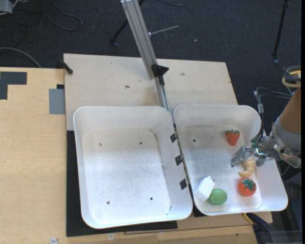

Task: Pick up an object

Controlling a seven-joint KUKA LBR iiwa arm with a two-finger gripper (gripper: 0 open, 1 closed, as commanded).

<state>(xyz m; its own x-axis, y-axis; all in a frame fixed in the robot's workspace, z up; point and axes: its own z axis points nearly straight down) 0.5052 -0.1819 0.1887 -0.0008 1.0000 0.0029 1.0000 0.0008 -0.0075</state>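
1. Camera view: two shallow white bins are seen side by side on the table (117, 80), the left bin (91, 118) and the right bin (213, 111).
2. The arm (295, 121) is seen entering from the right, with the end effector (244, 156) lowered over the right side of the right bin.
3. Whether the end effector is released or clenched cannot be told; its tip is blurred and small, and no object can be seen to be grasped by it.
4. A tan, elongated object (247, 169) is seen just below the end effector, touching or nearly touching it; which cannot be told.
5. A red strawberry-like toy (233, 136) is found near the far right part of the right bin, a little above the end effector.
6. A red tomato-like toy with a green top (247, 187) is placed near the front right corner, just below the tan object.
7. A green ball (218, 196) is seen at the front of the right bin, with a white block (205, 187) touching it on its left.
8. A grey metal rail (142, 39) is seen slanting from the top down to the gap between the bins.
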